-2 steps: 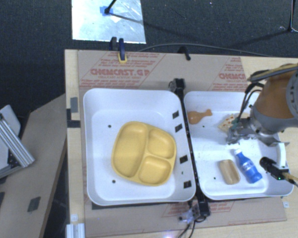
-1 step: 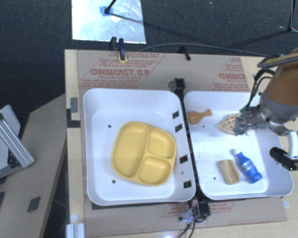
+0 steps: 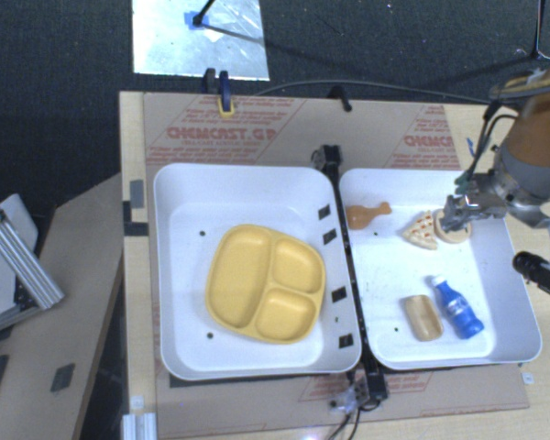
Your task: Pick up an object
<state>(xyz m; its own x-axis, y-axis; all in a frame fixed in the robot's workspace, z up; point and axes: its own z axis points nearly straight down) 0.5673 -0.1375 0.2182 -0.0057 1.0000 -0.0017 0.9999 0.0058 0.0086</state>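
Progress looked slight — I judged nothing lifted yet. My pincer hung low over the pizza slice at the right bin's far side; the slice lay on the floor. Pincer spread I couldn't tell — the wrist hid it.

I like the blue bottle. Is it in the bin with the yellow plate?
No, the blue bottle lies in the right bin, while the yellow plate sits in the left bin.

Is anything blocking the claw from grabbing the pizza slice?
No, nothing visible does. The claw hangs right over the pizza slice in the right bin. The drumstick, bread and blue bottle lie apart.
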